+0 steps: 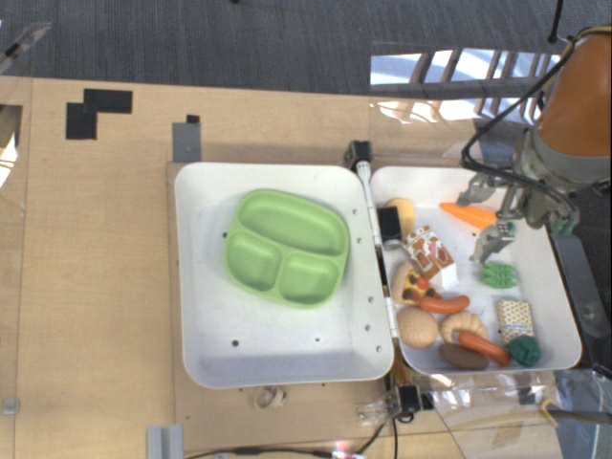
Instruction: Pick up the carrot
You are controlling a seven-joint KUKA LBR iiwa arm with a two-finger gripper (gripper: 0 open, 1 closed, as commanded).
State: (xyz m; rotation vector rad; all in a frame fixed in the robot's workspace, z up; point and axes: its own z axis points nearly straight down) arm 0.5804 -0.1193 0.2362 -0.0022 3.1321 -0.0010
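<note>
where it lies in right bin, carrot points left-right

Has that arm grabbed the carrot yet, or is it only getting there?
Not yet. The carrot lies in the right bin, near its far edge. The gripper hangs open right beside it, nothing between its fingers. Closing on the carrot and lifting are left.

You see a lime-green divided plate in the white left bin on the pale wooden table. In the white right bin lie an orange carrot, a red sausage, a green leafy piece and a red-and-white patterned packet. The grey arm wears an orange band.
</note>
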